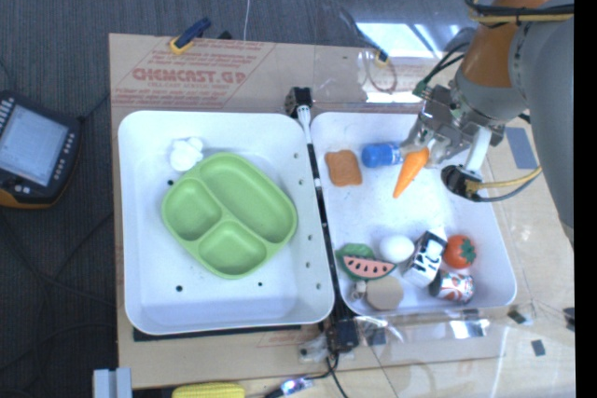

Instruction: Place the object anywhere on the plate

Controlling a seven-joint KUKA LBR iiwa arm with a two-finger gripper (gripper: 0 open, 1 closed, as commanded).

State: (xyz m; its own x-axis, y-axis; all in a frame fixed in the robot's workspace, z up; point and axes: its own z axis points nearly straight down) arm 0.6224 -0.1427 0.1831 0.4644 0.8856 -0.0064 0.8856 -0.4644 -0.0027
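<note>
Because the gripper (422,147) clasps the carrot (409,172) by its top, you see it dangle over the right bin (504,247), ready for the plate (229,214).

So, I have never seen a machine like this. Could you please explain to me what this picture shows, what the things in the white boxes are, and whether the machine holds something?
This is one photo from a camera fixed above a bench, looking down at a slant. The grey and orange shape at the right is a robot arm, and its gripper is the two-finger hand at its end. The orange toy carrot hangs from the gripper, its top between the fingers. Two shallow white bins sit side by side. The left bin has a green plate with three sections and a small white object beside it. The right bin has toy food: a blue item, an orange slab, a watermelon slice, a white egg and a tomato.
</note>
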